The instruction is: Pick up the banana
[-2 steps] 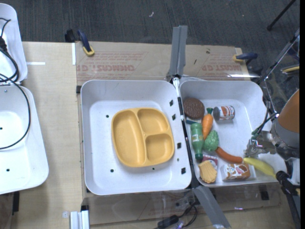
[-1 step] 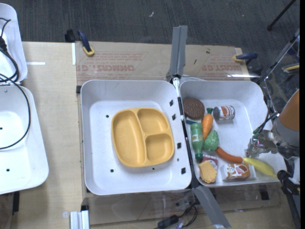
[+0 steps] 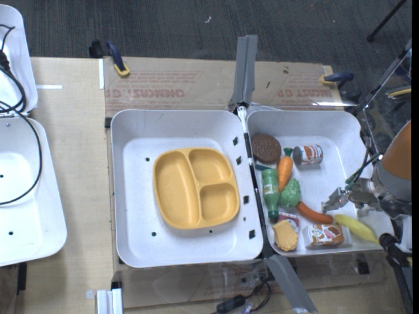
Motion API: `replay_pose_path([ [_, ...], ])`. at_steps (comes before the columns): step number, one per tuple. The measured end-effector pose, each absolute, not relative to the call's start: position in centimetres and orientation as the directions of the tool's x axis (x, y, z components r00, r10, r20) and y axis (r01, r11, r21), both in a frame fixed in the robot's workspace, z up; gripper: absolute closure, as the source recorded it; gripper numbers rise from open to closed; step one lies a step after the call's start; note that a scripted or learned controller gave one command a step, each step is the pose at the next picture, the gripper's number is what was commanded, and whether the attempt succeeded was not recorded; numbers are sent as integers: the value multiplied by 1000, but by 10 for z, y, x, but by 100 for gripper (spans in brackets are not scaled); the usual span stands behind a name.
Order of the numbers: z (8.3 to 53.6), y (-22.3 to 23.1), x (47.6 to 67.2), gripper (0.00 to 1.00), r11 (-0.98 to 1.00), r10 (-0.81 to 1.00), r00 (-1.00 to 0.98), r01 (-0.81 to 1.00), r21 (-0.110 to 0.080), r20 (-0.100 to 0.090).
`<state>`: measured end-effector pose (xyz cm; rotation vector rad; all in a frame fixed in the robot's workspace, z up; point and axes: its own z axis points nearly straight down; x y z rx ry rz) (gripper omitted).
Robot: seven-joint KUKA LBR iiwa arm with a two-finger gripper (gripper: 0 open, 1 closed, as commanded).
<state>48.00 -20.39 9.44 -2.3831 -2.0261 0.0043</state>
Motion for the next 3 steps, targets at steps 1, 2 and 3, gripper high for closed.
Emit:
replay_pose_path([
  [1,90,-207,480,0,-168,986,168,986,-8,14],
  [2,90,-208,479,0,-150,989,150,989,-10,15],
  [3,140,-200,520,0,-110,994,110,994,-4,-1],
])
